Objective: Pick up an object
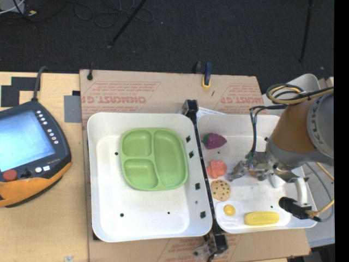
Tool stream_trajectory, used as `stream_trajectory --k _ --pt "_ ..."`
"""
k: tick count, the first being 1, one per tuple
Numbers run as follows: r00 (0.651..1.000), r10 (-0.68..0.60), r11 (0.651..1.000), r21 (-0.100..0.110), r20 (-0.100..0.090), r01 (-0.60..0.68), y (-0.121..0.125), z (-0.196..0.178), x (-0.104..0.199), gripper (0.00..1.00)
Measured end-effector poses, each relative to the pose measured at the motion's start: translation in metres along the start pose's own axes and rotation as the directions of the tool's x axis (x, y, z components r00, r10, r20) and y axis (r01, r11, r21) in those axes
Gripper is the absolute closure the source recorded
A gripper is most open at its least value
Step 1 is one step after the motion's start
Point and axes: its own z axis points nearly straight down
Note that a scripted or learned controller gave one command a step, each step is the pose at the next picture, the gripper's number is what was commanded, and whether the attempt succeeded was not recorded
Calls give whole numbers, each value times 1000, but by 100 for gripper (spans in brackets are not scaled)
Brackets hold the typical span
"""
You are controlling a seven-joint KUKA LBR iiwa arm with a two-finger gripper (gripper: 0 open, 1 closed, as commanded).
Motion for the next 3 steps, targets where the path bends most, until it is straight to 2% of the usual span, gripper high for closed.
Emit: stream_trajectory --k 1,3 --pt "1000 7 1000 0 0 -7 0 -11 -3 100" --pt "1000 -1 1000 -4 2 1 -14 -120 4 100"
